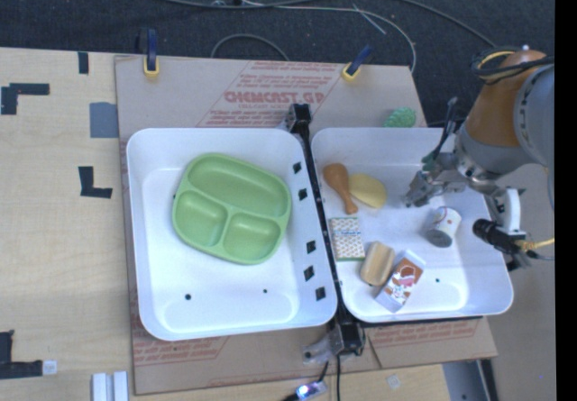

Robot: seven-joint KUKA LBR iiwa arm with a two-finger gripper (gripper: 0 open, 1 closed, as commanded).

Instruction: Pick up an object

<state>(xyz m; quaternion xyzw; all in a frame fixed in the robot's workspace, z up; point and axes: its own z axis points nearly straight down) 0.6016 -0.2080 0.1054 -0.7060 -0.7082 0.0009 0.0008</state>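
Two white bins [144, 237] sit on my counter. One green tray [233, 207] fills the left; right of it, six small items, with my pincer [419, 192] above them, grip unclear.

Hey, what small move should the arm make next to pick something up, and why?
Probably a short shift toward the small grey cup and then down. The end effector sits in the right bin, just up and left of that cup, with nothing seen between its fingers.

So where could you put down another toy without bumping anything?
The left bin has bare floor below the green tray, along its near edge. The right bin is crowded in the middle; bare floor lies along its far wall.
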